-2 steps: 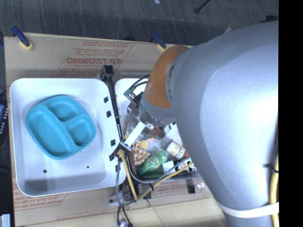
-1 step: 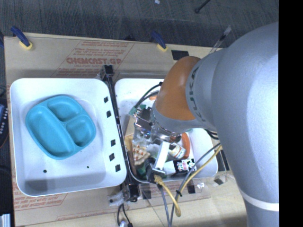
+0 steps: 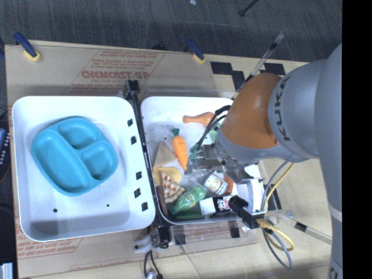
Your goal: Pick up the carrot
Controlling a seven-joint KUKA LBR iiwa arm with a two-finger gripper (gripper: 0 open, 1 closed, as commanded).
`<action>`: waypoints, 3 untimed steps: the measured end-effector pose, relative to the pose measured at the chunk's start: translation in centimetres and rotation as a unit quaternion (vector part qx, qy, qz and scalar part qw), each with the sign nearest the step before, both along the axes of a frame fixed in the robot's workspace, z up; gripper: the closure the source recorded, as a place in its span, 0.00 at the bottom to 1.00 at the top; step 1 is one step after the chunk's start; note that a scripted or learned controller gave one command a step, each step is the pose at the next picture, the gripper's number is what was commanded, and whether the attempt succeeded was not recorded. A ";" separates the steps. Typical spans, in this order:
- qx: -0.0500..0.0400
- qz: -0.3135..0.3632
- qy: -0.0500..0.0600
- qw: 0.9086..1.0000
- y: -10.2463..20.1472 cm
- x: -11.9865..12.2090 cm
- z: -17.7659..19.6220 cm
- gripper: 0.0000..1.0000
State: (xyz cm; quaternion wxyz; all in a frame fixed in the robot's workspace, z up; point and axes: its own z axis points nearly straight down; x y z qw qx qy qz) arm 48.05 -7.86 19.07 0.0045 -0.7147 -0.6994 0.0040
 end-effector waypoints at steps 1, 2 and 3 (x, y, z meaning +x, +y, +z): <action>0.000 -0.033 -0.003 0.999 6.3 1.5 0.0 1.00; 0.000 -0.010 -0.001 1.000 -0.2 -0.5 0.0 1.00; -0.001 -0.231 -0.001 0.973 9.6 0.5 0.0 1.00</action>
